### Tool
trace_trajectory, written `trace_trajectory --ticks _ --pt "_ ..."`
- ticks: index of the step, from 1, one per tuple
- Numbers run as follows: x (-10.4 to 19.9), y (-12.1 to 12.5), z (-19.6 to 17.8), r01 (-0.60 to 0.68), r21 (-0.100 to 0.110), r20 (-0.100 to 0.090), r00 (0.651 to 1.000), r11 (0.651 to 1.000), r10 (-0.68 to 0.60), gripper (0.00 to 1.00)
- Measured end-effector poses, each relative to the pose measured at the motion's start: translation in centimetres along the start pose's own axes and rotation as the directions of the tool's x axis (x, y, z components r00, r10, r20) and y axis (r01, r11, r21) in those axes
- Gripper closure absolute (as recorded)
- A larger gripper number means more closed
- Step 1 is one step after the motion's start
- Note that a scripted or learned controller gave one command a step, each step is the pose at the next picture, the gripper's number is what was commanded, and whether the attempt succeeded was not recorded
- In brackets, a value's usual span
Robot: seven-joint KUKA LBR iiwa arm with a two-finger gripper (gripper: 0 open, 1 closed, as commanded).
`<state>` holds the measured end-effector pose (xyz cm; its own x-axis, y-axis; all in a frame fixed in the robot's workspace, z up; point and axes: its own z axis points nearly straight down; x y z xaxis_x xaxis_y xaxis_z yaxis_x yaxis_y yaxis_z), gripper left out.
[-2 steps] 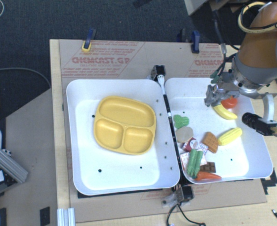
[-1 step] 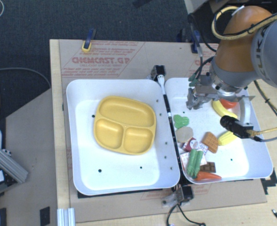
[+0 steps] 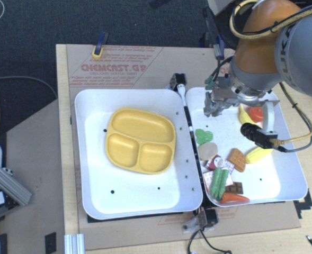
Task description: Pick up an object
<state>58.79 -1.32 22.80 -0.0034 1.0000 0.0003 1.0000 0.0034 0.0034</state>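
Fixed overhead slant onto both bins (image 3: 87, 157).

Arm (image 3: 283, 41) cut off at right edge

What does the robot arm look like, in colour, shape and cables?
The arm is thick, rounded and grey, with a wide orange band above the wrist. A yellow cable loops over the band, and another runs off to the right. The hand is small, of grey metal, with green wires at its side.
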Motion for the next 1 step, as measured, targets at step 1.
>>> trace_trajectory --ticks 1 --pt "-0.87 -1.71 1.11 -0.005 0.008 0.000 1.000 1.000 0.005 1.00"
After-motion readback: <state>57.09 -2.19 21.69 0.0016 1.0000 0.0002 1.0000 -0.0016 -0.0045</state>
